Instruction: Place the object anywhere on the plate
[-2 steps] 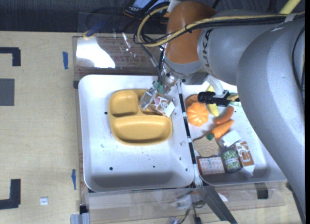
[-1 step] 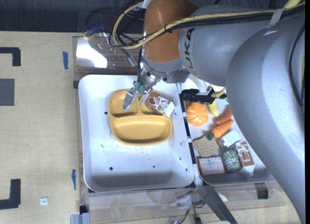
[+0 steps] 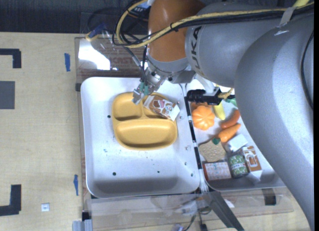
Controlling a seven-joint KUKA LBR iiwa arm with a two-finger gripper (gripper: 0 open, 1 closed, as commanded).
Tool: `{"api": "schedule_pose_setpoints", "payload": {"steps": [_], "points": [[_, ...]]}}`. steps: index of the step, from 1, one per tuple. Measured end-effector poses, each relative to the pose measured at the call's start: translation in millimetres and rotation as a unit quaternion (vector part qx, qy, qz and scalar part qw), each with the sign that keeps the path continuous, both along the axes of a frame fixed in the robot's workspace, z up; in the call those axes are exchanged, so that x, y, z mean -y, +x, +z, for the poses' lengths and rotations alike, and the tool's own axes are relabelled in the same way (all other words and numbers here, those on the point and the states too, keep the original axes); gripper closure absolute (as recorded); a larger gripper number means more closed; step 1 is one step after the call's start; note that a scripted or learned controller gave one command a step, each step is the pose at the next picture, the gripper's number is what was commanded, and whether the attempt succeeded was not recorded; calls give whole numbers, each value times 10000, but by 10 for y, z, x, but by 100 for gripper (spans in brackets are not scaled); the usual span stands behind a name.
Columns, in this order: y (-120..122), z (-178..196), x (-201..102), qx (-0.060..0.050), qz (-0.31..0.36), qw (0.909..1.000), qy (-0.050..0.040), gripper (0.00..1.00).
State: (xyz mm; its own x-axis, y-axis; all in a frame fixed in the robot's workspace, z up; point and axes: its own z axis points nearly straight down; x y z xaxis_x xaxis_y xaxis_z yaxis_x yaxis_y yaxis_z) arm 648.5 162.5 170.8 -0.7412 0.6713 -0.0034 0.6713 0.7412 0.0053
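Grey arm (image 3: 269,65) looms over the bins; its hand (image 3: 141,91), grip unclear, meets the yellow plate (image 3: 142,125).

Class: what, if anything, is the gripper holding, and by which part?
It cannot be told. The gripper sits at the plate's top edge beside the packet, but no object is seen gripped.

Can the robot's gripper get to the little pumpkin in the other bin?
Probably yes. The pumpkin sits uncovered near the top of the right bin, with nothing lying on it. The gripper is over at the yellow plate, just across the divide.
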Motion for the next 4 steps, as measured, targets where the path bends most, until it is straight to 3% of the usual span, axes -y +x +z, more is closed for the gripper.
{"api": "schedule_pose_setpoints", "payload": {"steps": [1, 2, 3, 4], "points": [[124, 861, 56, -8, 1099, 9939, -13, 100], [66, 5, 522, -31, 679, 9977, -12, 100], [-135, 122, 1163, -32, 1651, 9863, -10, 100], [-139, 124, 1399, -26, 2938, 9559, -10, 100]]}}
